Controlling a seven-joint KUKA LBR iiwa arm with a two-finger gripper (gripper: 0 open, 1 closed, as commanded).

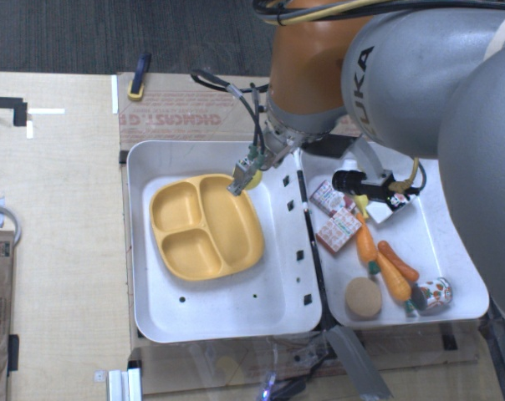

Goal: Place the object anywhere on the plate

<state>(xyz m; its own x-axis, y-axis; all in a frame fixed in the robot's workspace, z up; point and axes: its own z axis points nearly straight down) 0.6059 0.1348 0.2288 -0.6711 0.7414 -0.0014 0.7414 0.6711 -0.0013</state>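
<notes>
A yellow plate (pixel 190 256) with three compartments lies in the left white bin (pixel 211 312). My gripper (pixel 243 176) hangs over the plate's far right rim, reaching down from the orange-banded wrist. A small yellowish bit shows at its tip, and I cannot tell whether that is a held object or the plate's rim. In the right bin (pixel 463 253) lie two small red-and-white cartons (pixel 339 229), two carrots (pixel 392 272), a round tan bun (pixel 364 298) and a small printed can (pixel 434 291).
The divider between the bins (pixel 309 249) runs just right of the gripper. A cardboard sheet (pixel 186 117) lies behind the left bin, with a blue and yellow clamp (pixel 138 77) at its corner. The big grey arm covers the upper right.
</notes>
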